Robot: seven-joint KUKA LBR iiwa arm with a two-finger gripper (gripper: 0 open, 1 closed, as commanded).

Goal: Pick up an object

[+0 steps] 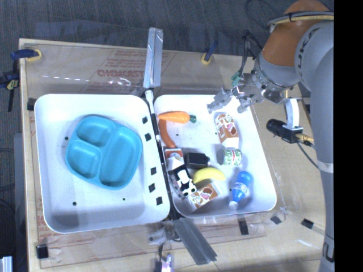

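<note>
White right bin (266, 169) | gripper (232, 100) over its far rim, fingers apart, holding nothing | nearest: bottle (227, 128) just below, long axis running away from fingers

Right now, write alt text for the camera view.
The gripper hovers at the back rim of the right bin, which holds a carrot, banana, blue bottle and other items. The left bin holds a blue divided tray.
</note>
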